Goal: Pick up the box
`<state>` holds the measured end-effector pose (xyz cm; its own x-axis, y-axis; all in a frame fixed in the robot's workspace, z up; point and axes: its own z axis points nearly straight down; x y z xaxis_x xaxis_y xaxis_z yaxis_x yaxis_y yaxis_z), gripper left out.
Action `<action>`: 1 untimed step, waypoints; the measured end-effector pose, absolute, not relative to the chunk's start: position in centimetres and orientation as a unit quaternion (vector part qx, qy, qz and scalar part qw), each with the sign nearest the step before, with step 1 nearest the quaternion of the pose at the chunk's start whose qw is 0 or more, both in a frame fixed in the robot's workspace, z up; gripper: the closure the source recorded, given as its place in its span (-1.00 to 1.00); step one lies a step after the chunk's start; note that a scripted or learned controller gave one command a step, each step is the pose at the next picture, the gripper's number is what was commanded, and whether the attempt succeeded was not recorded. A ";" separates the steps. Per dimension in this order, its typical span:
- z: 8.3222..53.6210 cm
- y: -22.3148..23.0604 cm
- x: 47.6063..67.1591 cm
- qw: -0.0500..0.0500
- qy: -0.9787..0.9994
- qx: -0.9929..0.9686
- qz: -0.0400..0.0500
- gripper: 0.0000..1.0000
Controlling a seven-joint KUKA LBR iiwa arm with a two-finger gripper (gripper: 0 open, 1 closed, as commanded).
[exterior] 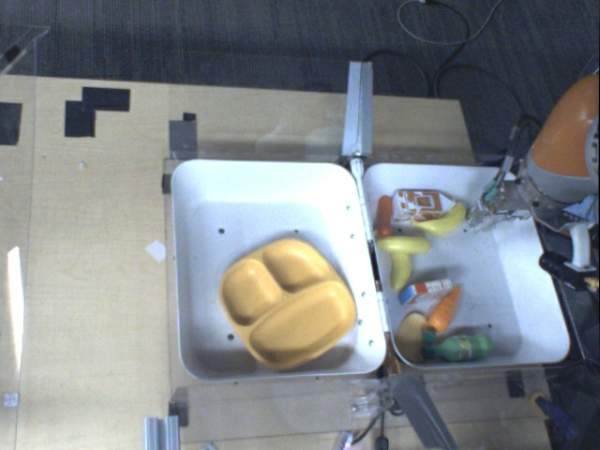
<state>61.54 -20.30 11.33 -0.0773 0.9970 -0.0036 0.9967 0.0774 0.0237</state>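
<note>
A white and brown box [417, 204] lies flat at the back of the right bin [525, 279], with a banana [446, 220] resting against its right end. A smaller white, blue and red carton [425, 290] lies nearer the bin's middle. My gripper [489, 204] hangs over the back right part of this bin, just right of the banana's tip and a short way right of the box. Nothing shows in its grasp. The grey arm with its orange band [567, 134] comes in from the right edge.
Around the box lie a red-orange item [383, 216], a yellow piece [403, 249], a carrot [445, 307], a green bottle [459, 347] and a tan round thing [410, 326]. The left bin [202, 214] holds a yellow divided dish [286, 303].
</note>
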 end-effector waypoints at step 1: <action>11.3 -20.3 61.5 0.009 0.734 0.679 0.007 -1.00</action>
<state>61.54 -20.28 11.33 -0.0776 0.9970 -0.0036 0.9967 0.0776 0.0237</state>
